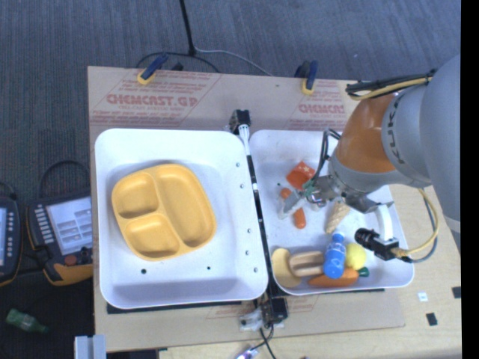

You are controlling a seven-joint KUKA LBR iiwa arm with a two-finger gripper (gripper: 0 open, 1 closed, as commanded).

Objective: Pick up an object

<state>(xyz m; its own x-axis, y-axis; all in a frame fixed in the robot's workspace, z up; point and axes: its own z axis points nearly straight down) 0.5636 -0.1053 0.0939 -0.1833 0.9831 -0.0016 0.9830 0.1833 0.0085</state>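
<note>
Arm (pixel 389 137): grey with an orange band, reaching in from the right over the right bin.
Gripper (pixel 310 194): low over the middle of the right bin, just beside the small orange pieces; finger spread too blurred to tell, nothing visibly held.
Right bin (pixel 258 144): white, shallow, holding a scatter of toy foods.
Red-orange piece (pixel 300 175): upper middle of the right bin, just left of the wrist.
Small orange piece (pixel 299 218): just below the gripper, lying on the bin floor.
Cream cone-shaped piece (pixel 337 215): right of the small orange piece, tilted, near the gripper.
Blue bottle (pixel 334 253): near the front wall of the right bin, touching the yellow object (pixel 356 256) on its right.
Carrot (pixel 333 280): along the front wall, under the bottle.
Tan wooden piece (pixel 296 264): front-left corner of the right bin, beside the bottle.
Left bin (pixel 112 275): white, holding a yellow divided plate (pixel 162 210) tilted a little, left of centre.
Desk (pixel 150 99): brown board with red lettering, two clamps at the back edge.
Handheld controller (pixel 63 234): on the floor, left of the desk.
</note>
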